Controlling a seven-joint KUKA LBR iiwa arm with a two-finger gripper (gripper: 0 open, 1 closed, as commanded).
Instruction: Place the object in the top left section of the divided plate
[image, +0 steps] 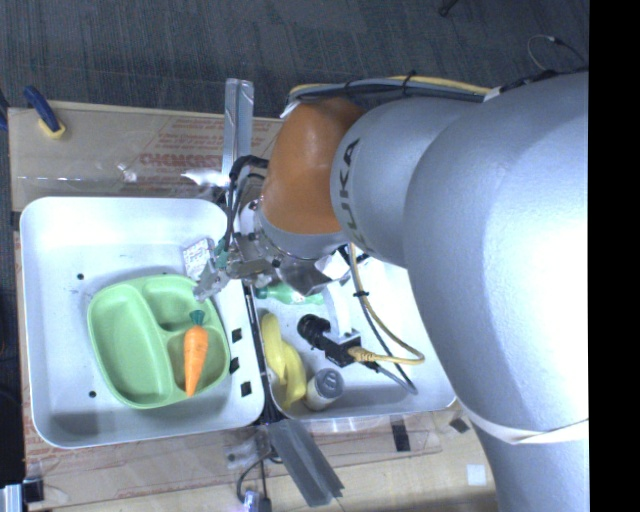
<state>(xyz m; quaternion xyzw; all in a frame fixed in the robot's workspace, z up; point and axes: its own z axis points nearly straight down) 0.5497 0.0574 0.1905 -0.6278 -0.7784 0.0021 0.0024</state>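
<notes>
Gripper (212, 272) over far right rim of green divided plate (125, 345) in left bin (60, 240). Jaw opening: cannot tell, nothing seen held. Carrot (195, 355) lying in plate's right section, near side. Banana (283, 365) in right bin (425, 395).

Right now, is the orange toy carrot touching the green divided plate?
Touching. The camera view shows the orange toy carrot lying inside the green divided plate, resting on the floor of its lower right compartment.
</notes>
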